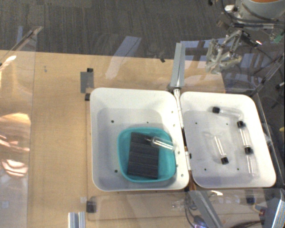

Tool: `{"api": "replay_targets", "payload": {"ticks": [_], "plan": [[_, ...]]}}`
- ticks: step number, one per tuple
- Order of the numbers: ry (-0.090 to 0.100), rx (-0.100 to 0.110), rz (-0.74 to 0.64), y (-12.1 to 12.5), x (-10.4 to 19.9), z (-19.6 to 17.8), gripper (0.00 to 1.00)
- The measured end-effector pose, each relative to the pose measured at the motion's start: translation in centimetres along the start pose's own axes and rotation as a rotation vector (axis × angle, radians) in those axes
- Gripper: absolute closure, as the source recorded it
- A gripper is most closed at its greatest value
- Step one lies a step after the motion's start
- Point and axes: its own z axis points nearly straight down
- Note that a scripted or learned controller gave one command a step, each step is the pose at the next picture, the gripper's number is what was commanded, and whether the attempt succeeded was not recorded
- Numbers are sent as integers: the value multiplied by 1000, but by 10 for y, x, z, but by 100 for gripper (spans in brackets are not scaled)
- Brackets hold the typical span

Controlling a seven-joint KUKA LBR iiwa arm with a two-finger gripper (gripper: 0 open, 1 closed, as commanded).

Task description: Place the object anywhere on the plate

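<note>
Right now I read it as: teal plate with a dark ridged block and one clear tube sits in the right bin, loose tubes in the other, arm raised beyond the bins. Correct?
One slip: the teal plate, with the dark ridged block and the clear tube, sits in the left bin, as the camera view shows. The loose tubes lie in the right bin. The arm is raised beyond the bins.

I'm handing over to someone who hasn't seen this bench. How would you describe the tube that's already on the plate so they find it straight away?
Start at the left white bin; in its near half sits a teal plate carrying a dark ribbed block. The tube is the small clear cylinder lying across the block's upper right corner. The other clear tubes lie on the right bin's bare floor.
</note>
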Motion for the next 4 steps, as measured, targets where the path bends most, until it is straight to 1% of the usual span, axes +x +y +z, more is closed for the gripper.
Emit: {"api": "replay_targets", "payload": {"ticks": [1,2,3,4], "plan": [[-1,0,-221,4,-30,0,100],[-2,0,-246,34,-71,-1,100],[0,-1,-421,131,-12,-2,100],[2,-2,-695,159,45,-2,100]]}}
